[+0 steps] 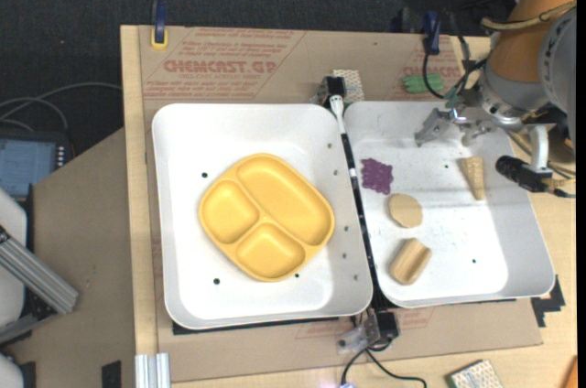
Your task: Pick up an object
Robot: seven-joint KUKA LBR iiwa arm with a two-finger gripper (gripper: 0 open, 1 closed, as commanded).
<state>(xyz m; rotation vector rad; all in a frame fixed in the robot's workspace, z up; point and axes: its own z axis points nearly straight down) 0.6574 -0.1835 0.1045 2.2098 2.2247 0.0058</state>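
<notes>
Left bin (174, 194): we saw a yellow divided plate (265, 215) sitting mid-bin, three compartments, nothing in them, well apart from the arm.
Right bin (513, 276): here we found the small pieces, four of them, with the gripper (449, 125) hanging over the far edge.
Gripper: its fingers stood apart, nothing between them.
Tan roll (409, 260): it lay toward the near edge, tilted, farthest from the fingers.
Round cookie (406, 211): flat, tan, just beyond the roll, mid-bin.
Purple cluster (376, 175): bumpy, grape-like, hard by the bin's left wall.
Cone (473, 177): pale tan, tapered, long axis running far-to-near; we judged it nearest, lying just nearward and a touch right of the fingers.
</notes>
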